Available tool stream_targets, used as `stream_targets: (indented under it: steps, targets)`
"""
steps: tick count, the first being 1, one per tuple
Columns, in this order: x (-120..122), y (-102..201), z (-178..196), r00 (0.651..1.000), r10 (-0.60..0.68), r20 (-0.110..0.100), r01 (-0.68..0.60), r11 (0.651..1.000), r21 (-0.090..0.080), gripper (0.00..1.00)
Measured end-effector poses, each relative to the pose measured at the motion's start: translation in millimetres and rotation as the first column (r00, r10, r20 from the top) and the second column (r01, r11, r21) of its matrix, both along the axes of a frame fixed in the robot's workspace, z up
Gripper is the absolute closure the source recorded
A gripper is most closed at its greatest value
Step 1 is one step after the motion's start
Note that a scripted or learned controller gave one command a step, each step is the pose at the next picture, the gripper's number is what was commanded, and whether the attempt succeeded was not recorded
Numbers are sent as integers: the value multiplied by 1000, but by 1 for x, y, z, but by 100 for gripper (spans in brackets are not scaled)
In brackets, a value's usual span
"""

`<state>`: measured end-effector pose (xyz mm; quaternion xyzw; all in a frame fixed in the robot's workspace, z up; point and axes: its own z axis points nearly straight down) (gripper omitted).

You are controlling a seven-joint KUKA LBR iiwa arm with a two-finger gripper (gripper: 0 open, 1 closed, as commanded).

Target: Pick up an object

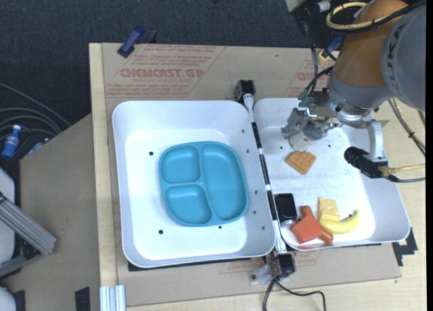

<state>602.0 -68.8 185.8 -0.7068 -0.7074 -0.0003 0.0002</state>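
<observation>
The right bin [379, 195] holds a tan waffle-patterned cracker [300, 161] near its middle. At its near edge lie a pale yellow block [328, 207], a yellow banana [342, 222], an orange-red piece [310, 228] and a small black block [285, 206]. My gripper [302, 126] hangs low over the far left part of this bin, just beyond the cracker and apart from it. The arm's orange band [365, 39] rises behind it.
The left bin [135, 127] carries a blue divided plate [201, 182] in its middle. A black clamp [244, 89] sits where the two bins meet at the far side. Cables [399, 168] run along the right bin's right edge. Brown cardboard [169, 66] lies beneath both bins.
</observation>
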Motion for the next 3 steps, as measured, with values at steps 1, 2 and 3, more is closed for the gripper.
stream_targets:
  steps: [1,2,3]
  targets:
    - [-42,52,52,1000,0,-2,0,1000,1,100]
    - [-31,20,67,1000,-2,2,2,1000,-2,100]
    - [-69,-6,79,1000,-1,-3,1,1000,0,100]
